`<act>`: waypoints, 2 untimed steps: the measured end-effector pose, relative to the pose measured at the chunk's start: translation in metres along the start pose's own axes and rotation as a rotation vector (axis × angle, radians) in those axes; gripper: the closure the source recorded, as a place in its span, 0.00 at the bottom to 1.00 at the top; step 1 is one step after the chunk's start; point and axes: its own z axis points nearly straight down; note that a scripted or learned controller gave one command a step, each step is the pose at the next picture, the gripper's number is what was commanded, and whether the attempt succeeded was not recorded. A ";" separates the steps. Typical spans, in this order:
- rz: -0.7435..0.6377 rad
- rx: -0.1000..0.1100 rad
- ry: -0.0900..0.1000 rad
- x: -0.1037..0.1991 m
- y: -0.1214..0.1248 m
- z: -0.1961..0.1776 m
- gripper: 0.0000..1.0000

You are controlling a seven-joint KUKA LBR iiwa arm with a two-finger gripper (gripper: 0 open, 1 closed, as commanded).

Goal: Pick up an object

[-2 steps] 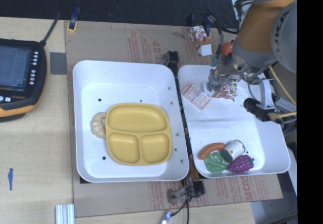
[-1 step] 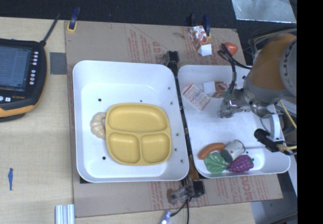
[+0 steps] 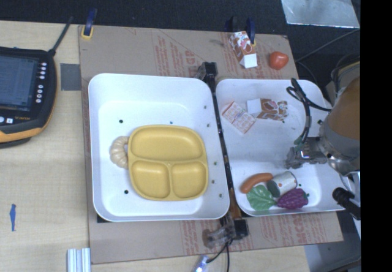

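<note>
Gripper (image 3: 298, 157) position: over the right bin (image 3: 269, 136), near that bin's right edge and slightly below its middle. Finger state cannot be determined from this view; no object is visible between them. The arm (image 3: 343, 124) enters from the right, with a black cable (image 3: 304, 105) looping along it.

Right bin contents, front edge: an orange sausage-shaped toy (image 3: 255, 181), a green leafy toy (image 3: 261, 197), a small grey cylinder (image 3: 283, 182) and a purple grape cluster (image 3: 293, 199), all packed close together just below and left of the gripper. Toward the rear of the same bin lie a pink-patterned flat packet (image 3: 237, 116) and a small printed box (image 3: 267, 108), side by side and well apart from the gripper.

Left bin (image 3: 153, 96) contents: a yellow three-compartment tray (image 3: 166, 162) at centre, with a tan ridged toy (image 3: 119, 151) touching its left edge.

Outside the bins, on the cardboard sheet (image 3: 165, 50) behind the right bin: a small carton (image 3: 243, 48) and a red tomato-like ball (image 3: 278, 60). A teach pendant (image 3: 24, 93) rests at the bench's left edge.
</note>
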 end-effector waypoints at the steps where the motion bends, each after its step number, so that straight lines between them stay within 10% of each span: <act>1: -0.004 0.001 0.002 0.064 -0.018 -0.038 1.00; 2: -0.004 -0.001 0.000 0.100 -0.018 -0.072 1.00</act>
